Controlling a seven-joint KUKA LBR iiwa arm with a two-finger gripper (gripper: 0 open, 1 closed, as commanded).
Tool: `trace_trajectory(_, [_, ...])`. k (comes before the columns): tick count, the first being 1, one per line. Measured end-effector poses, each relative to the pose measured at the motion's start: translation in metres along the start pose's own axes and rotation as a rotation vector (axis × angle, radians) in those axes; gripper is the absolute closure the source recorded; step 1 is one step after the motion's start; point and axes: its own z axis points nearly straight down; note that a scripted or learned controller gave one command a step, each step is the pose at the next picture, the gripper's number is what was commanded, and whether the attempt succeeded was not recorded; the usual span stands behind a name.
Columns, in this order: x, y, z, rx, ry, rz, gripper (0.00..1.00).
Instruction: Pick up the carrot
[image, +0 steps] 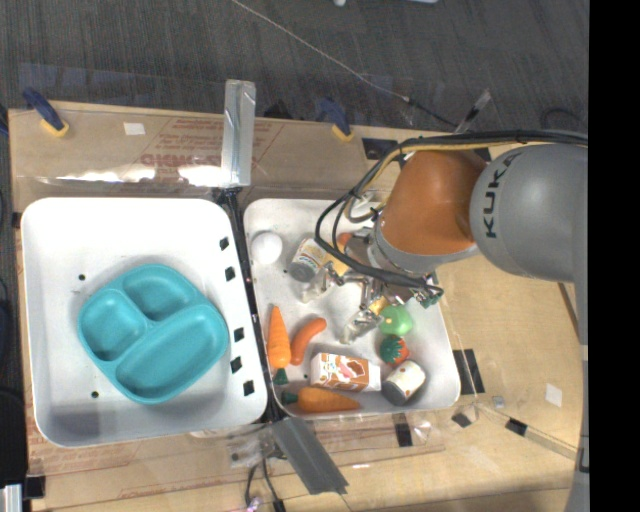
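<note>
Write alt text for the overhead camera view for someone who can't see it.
A grey robot arm reaches from the right over the right bin, which holds carrots, a carton and other toy foods. The left bin holds a teal divided plate.

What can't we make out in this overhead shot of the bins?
- Gripper: small and glary, overhung by the orange wrist band; finger state unreadable.
- Orange thing by the right white bin's back edge: mostly hidden by cables.
- Small silvery can: label too small to read.
- Brown-and-white carton: print blurred.
</note>
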Motion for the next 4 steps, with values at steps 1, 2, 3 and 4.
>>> trace_trajectory(1, [-0.003, 0.001, -0.011, 0.002, -0.003, -0.007, 1.0])
trace_trajectory(2, [-0.018, -0.053, -0.146, 0.015, -0.008, -0.158, 1.0])
trace_trajectory(3, [-0.037, -0.088, -0.179, 0.007, -0.004, -0.217, 1.0])
trace_trajectory(4, [-0.036, -0.086, -0.082, -0.005, 0.001, -0.615, 1.0])
